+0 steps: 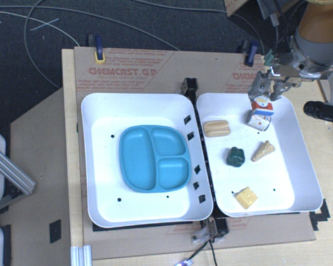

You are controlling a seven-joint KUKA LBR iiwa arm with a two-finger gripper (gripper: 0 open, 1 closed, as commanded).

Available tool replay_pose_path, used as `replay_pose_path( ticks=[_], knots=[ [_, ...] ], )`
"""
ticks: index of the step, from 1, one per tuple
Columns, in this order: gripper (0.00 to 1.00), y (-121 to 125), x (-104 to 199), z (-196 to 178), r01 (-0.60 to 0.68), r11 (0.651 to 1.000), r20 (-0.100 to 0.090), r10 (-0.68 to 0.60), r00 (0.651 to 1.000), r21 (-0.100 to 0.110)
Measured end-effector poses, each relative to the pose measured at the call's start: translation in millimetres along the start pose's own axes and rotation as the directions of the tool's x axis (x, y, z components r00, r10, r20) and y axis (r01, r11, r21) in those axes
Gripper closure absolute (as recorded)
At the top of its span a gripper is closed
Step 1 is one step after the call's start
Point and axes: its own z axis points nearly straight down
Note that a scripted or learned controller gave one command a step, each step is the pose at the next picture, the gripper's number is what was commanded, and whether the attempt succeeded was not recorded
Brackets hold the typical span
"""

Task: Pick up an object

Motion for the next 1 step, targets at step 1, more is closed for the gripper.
replay_pose_path(
  ticks=[1],
  knots=[
    [1.0,-22.0,46.9,14.6,-0.001,1.0,0.0,0.001,1.0,0.003]
  ],
)
